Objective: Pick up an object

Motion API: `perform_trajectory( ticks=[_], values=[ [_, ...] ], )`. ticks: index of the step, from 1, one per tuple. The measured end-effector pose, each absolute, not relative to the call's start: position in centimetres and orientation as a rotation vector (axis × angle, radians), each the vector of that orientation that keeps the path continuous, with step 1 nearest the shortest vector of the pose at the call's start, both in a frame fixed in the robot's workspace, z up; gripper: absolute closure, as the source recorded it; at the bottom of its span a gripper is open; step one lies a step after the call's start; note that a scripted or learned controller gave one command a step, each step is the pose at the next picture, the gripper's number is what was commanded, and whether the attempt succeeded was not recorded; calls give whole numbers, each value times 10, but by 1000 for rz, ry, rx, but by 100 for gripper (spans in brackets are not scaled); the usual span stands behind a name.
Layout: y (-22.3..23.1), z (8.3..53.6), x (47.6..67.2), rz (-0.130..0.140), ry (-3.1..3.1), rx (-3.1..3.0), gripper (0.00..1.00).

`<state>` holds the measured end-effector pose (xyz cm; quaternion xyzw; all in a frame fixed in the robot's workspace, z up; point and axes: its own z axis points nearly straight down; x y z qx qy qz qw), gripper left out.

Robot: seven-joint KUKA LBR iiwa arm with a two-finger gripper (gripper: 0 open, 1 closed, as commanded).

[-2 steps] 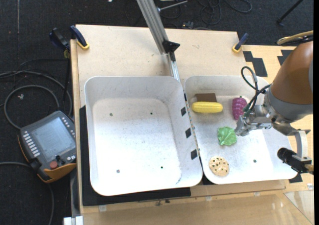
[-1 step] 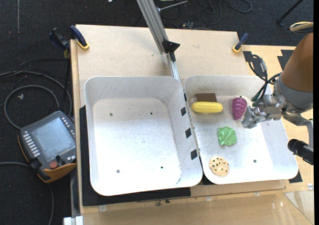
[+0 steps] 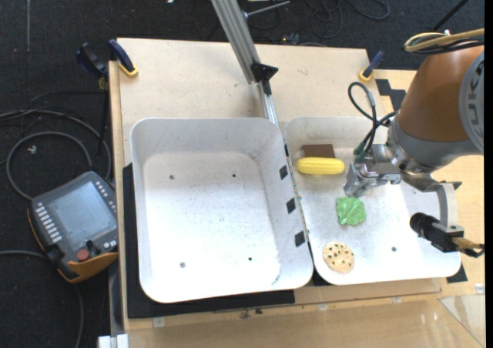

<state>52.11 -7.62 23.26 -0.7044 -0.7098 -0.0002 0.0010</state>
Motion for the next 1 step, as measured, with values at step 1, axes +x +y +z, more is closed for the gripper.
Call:
perform_trajectory(
  ticks=[1],
  values=[
    [-24,241,533,-3,-2231,-2211,100]
  ],
)
